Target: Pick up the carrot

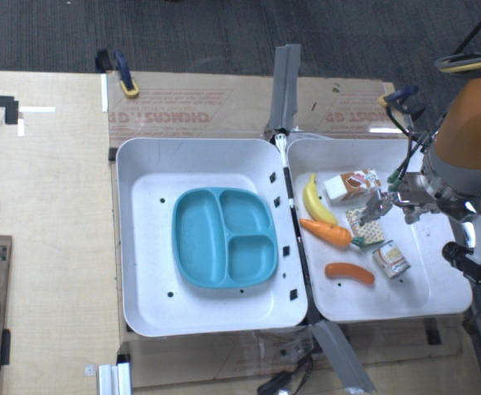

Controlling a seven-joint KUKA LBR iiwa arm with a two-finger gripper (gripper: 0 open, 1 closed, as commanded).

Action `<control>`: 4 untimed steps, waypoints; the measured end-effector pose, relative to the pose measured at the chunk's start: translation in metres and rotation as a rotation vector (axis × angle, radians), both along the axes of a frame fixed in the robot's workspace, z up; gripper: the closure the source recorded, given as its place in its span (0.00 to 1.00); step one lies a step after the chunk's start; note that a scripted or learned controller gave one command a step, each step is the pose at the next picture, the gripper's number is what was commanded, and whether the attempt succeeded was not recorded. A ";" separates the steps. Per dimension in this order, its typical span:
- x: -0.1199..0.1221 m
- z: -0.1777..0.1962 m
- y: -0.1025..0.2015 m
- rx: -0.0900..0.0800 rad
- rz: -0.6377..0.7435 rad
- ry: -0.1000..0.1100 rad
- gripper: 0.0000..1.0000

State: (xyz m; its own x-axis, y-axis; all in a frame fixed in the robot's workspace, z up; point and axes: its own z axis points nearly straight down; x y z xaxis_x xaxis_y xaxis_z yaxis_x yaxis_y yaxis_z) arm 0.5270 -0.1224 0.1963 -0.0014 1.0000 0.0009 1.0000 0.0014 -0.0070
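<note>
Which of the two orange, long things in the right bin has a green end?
The carrot, lying beside the banana. It tapers and carries a green tip at its right end; the sausage, nearer the front of the bin, is rounded at both ends.

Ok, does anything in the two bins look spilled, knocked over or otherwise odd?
Nothing stands out. The blue tray sits flat in the left bin. In the right bin, the carrot, banana, sausage and small packets lie loosely, unspilled.

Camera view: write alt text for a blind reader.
An orange tapered carrot lies in the right white bin beside a yellow banana, a sausage and small packets, the claw just above-right. The left bin holds a blue divided tray.
</note>
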 end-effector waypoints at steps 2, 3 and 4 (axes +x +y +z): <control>0.011 -0.078 0.007 0.001 -0.069 -0.022 1.00; 0.011 -0.079 0.006 0.001 -0.069 -0.020 0.00; 0.018 -0.094 0.015 -0.008 0.186 -0.023 0.00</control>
